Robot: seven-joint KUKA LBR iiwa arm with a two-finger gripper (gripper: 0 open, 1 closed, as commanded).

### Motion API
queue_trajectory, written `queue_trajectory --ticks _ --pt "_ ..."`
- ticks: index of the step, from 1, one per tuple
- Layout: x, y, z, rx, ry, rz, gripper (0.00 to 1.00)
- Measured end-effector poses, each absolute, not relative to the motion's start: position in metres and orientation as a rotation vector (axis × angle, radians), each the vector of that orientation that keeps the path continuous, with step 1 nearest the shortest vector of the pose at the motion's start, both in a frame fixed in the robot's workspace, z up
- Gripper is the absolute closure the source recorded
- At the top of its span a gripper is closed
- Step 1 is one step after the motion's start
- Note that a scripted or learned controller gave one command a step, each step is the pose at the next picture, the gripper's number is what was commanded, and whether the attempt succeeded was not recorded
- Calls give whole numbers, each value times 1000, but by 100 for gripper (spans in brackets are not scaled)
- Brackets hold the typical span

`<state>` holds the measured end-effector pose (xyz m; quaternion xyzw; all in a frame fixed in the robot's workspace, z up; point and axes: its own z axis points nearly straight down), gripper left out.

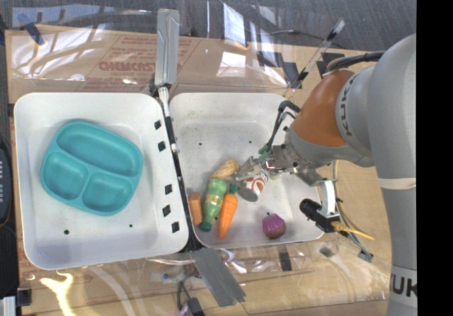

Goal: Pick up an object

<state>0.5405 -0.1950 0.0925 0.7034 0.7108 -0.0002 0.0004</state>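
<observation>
Camera view: claw [249, 178] crowded by carrot [227, 212], green bottle [212, 202].

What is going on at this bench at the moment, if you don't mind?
The grey arm reaches into the right bin, its pincer down among toy foods: a carrot, a green bottle, a purple piece. Whether it has hold of anything is unclear. The left bin holds a teal divided plate.
</observation>
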Motion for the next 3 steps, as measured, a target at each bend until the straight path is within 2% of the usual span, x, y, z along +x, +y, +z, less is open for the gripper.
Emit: queue_trajectory --ticks 1,2,3 --pt "541 -195 102 2206 2237 -2 100" --pt "540 -195 102 2206 2238 -3 0" --pt "541 -195 111 2202 2244 -4 100"
